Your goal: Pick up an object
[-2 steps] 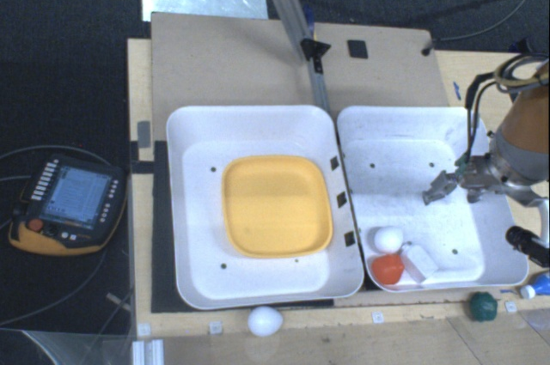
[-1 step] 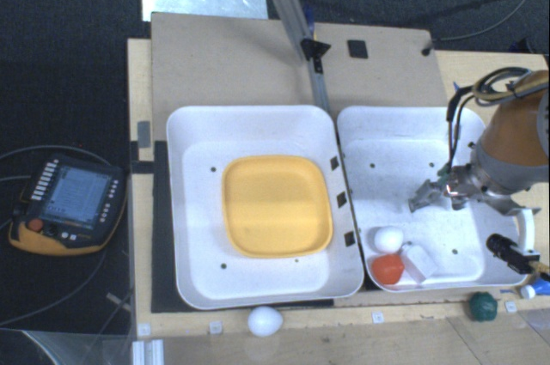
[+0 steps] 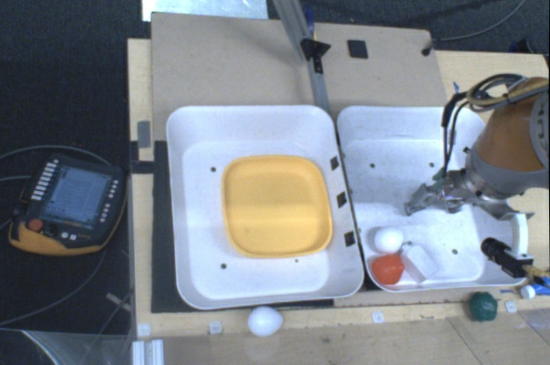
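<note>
The right bin (image 3: 387,140) holds a white ball (image 3: 388,240), a red-orange round object (image 3: 388,269) and a small pale block (image 3: 418,262), all grouped at its front edge. The yellow square plate (image 3: 278,204) lies flat in the middle of the left bin (image 3: 193,183). My gripper (image 3: 427,198) reaches in from the right and hangs low over the right bin's floor, behind and a little right of the white ball, apart from all three objects. Nothing shows in its grasp.
A white egg-shaped object (image 3: 265,320) lies on the bench in front of the left bin. Past the right bin's front right corner sits a green ball (image 3: 483,306). A metal rod (image 3: 292,3) slants down to the bins' divider. A teach pendant (image 3: 69,209) rests far left.
</note>
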You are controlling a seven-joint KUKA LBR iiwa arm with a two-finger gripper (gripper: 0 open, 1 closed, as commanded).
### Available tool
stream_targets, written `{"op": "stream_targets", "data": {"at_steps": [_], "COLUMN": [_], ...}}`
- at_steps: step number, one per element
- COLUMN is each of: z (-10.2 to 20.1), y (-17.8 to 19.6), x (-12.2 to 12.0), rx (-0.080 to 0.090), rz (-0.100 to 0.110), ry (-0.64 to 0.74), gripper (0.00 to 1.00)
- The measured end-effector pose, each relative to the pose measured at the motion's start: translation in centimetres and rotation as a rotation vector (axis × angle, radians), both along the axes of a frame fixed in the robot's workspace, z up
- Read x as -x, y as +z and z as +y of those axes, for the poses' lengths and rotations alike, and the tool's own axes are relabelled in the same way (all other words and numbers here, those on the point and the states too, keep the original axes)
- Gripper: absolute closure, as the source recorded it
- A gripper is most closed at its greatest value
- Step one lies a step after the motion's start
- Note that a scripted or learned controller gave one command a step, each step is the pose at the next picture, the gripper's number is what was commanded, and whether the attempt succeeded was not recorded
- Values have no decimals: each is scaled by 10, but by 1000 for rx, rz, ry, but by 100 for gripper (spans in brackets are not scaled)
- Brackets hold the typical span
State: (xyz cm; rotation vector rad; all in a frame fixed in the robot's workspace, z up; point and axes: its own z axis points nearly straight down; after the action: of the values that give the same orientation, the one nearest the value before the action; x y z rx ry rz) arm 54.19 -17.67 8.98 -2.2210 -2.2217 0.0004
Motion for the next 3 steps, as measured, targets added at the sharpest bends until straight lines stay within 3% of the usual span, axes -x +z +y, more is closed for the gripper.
{"op": "stream_targets", "data": {"at_steps": [1, 3], "z": [0, -8], "y": [11, 106], "x": [-1, -5], "rx": [0, 1], "rz": [-2, -4], "ry": [0, 0], "gripper": [100, 100]}}
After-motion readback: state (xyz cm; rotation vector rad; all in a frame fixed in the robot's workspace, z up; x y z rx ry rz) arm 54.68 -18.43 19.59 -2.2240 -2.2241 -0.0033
